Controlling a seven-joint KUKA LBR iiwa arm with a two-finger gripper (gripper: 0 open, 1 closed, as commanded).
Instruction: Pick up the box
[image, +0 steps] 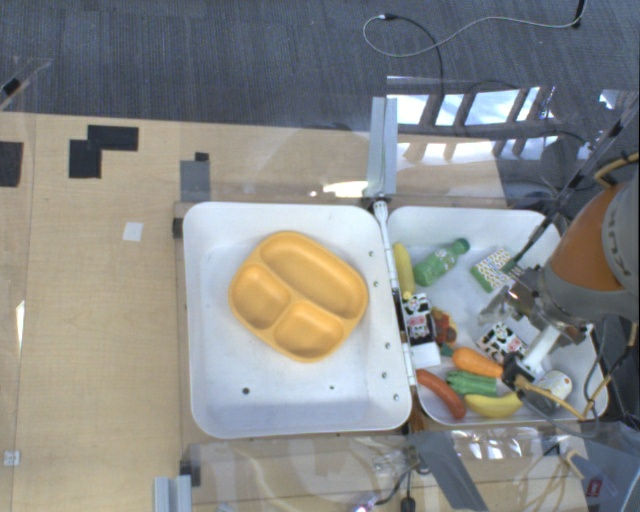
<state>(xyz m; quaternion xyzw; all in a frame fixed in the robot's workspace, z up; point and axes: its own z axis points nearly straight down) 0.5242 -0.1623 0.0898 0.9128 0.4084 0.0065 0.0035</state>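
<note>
A small white box with a green pattern lies in the right bin, toward its back right. A second small box with black-and-white patches sits further forward, beside the carrot. My gripper is low in the right bin, right over the patched box and touching or nearly touching it, a short way in front of the green-patterned box. The arm's grey wrist and orange band hide the bin's right side.
The left bin holds a yellow divided plate. In the right bin lie a yellow corn cob, green bottle, small carton, carrot, green vegetable, banana, red sausage and white cup.
</note>
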